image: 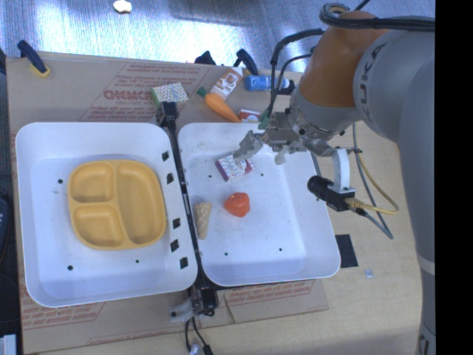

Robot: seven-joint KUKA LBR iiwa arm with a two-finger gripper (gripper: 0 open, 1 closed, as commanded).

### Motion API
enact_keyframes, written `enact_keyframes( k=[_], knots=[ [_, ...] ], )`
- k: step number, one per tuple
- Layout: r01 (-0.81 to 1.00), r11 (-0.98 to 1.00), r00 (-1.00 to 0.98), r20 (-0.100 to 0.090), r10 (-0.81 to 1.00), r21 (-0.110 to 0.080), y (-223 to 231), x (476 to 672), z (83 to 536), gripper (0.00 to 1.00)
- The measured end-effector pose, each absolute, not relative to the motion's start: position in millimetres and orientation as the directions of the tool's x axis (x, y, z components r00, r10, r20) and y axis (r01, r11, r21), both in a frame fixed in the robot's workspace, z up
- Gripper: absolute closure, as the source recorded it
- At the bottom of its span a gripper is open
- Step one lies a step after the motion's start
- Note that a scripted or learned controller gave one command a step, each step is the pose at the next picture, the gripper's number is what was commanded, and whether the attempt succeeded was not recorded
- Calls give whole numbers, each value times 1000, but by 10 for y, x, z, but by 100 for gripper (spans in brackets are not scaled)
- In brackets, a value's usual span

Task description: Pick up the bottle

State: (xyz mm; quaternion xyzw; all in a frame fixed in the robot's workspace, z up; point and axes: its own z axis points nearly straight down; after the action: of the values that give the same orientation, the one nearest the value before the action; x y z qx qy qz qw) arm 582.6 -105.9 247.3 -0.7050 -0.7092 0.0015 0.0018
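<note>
Gripper [260,148] fingers spread, holding nothing, above right bin [310,250] with carton [233,167] and tomato [237,204]; bottle [224,84] on desk [384,287] behind.

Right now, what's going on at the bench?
The arm reaches in over the right bin, with its gripper low above a small purple-and-white packet near the bin's back. A red toy fruit and a cone-shaped piece also lie in that bin. The bottle lies on the cardboard behind the bins, beside a carrot, untouched. A yellow divided plate sits in the left bin.
</note>
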Motion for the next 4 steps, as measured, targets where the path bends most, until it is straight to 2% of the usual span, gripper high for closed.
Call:
enact_keyframes(
  k=[1, 2, 3, 4],
  knots=[
    [993, -116, 116, 0, 993, -8, -944, 5821, 945, 0],
    [994, -111, 111, -1, 994, -7, -945, 5830, 1057, 100],
    [951, -311, 311, -1, 951, -5, -530, 5337, 1914, 100],
    [954, -300, 300, -1, 954, -6, -439, 4755, 1911, 100]
  ],
)
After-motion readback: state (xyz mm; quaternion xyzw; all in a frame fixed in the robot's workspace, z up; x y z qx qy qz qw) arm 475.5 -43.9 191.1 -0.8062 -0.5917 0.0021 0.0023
